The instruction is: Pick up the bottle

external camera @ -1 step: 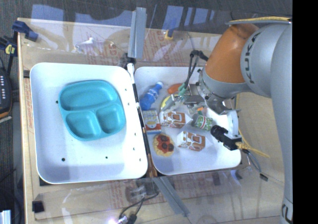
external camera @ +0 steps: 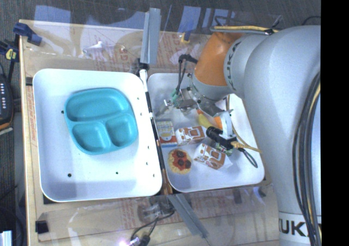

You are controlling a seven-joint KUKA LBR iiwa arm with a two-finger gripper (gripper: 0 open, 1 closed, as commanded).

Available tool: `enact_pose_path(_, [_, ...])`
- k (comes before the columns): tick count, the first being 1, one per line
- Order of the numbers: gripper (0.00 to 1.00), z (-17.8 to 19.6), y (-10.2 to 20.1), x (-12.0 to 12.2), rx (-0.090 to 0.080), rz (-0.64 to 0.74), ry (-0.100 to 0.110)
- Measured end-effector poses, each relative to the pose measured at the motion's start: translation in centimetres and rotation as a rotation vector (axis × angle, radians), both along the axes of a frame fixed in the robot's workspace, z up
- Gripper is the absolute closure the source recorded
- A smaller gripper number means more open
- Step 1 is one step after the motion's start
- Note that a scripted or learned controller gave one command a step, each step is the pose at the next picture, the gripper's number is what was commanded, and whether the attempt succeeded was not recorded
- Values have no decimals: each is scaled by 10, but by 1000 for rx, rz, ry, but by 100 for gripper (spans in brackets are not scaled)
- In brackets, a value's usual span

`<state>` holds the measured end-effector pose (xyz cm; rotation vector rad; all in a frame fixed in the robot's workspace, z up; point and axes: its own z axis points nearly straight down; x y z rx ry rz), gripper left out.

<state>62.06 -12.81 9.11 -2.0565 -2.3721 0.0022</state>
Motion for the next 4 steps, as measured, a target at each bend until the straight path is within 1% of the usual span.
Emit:
enact_pose_path(1, [0, 0, 10, -37, 0, -201, 5])
enact_pose_path(2, [0, 161, -32, -44, 0, -231, -2])
enact_pose_path(3, [0, 87, -42, 33, 0, -153, 1])
enact_pose_path(4, [0, 13, -74, 34, -1, -122, 6])
